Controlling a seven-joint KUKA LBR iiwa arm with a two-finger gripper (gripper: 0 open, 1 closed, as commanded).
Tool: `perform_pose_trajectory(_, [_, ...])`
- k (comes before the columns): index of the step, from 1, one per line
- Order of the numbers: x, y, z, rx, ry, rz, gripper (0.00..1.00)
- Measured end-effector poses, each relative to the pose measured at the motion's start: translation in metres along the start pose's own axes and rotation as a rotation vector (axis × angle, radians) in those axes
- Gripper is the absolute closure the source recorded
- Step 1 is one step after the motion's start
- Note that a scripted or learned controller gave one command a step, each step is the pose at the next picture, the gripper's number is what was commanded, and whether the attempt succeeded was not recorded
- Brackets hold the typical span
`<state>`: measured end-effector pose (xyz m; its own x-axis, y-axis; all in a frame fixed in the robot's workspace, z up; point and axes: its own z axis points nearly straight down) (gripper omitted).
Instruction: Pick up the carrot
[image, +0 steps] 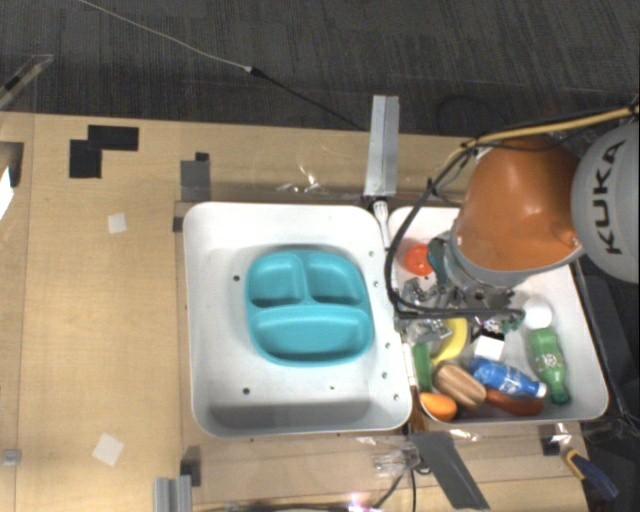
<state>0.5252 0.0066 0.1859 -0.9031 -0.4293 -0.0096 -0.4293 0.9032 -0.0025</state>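
Near corner of the right white plastic bin: the carrot, a smooth, rounded orange piece, lies against the bin's left wall. Just beyond it lie a tan bread-roll shape, a blue bottle, a green bottle and a yellow banana. Above them hangs the gripper; its opening cannot be told. The left bin carries a turquoise sectioned tray.

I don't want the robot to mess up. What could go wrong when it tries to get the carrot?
1. The toys in the right bin are crowded, so the gripper might catch the banana instead.
2. The orange piece, maybe the carrot, lies in the bin's corner, where the walls could block the gripper.
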Motion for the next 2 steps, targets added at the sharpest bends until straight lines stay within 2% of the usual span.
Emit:
perform_pose_trajectory(1, [0.0117,0.0341,-0.0252,-0.001,0.0,0.179,1.0])
perform_pose_trajectory(2, [0.0121,0.0335,-0.0249,0.0,0.001,0.18,0.0])
